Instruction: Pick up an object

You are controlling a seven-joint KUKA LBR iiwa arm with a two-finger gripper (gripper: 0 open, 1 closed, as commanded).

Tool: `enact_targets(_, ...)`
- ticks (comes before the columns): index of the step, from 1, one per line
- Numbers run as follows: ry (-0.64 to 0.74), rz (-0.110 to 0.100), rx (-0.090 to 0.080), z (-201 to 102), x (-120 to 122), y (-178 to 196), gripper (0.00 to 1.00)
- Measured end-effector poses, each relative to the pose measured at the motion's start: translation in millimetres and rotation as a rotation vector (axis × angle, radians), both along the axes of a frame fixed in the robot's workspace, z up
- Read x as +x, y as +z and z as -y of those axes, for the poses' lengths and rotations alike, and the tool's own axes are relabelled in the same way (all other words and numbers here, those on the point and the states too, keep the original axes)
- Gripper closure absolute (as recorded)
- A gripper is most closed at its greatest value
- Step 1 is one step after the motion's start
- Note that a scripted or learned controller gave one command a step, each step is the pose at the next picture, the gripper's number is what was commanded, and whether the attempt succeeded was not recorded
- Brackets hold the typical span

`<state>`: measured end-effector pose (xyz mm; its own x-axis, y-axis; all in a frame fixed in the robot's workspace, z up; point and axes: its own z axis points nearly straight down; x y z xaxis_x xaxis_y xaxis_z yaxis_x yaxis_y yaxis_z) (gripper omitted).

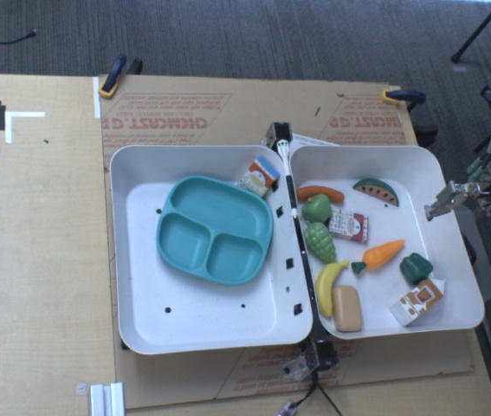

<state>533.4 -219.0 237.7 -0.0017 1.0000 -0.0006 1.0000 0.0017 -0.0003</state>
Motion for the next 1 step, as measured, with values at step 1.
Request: enact_targets(1, 0.0, -0.001, 0.0, -46.0, 10.4, -100.2, 0.0)
